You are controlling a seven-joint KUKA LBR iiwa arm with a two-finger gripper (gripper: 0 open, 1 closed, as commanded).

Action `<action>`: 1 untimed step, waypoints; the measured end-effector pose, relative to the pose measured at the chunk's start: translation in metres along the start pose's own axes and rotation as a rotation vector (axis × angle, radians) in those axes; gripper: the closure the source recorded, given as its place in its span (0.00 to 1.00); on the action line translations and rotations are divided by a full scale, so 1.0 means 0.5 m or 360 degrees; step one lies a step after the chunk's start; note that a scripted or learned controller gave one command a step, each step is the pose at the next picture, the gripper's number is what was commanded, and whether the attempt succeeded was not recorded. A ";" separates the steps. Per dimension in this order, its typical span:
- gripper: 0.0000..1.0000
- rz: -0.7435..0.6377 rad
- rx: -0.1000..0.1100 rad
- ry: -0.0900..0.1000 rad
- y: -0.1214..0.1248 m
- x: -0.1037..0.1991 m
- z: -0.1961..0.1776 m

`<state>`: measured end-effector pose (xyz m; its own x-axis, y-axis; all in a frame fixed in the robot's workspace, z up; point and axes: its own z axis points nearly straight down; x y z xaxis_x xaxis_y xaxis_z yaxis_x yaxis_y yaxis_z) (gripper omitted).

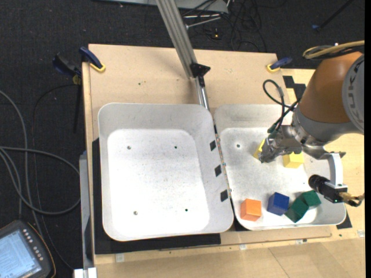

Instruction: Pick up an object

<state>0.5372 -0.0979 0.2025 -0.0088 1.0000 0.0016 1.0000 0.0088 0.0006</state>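
My gripper [268, 150] hangs low over the middle of the right bin [232, 123], under the grey and orange arm. A small yellow piece [258, 150] shows at the gripper's left edge, and I cannot tell whether it is held. A yellow block [294, 160] lies just to the gripper's right, partly under the wrist. Along the bin's front edge lie an orange cube [251, 208], a blue cube [278, 202] and a green block [304, 205].
The left bin [110, 155] sits beside the right one, with their rims meeting near the middle. A slanted metal pole [177, 30] reaches down to the bins' back edge. Clamps hold the board's far corners.
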 end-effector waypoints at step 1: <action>1.00 0.0001 0.0000 0.0000 0.024 0.108 0.009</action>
<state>0.5487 -0.0439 0.1981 -0.0078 1.0000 0.0018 1.0000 0.0078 0.0006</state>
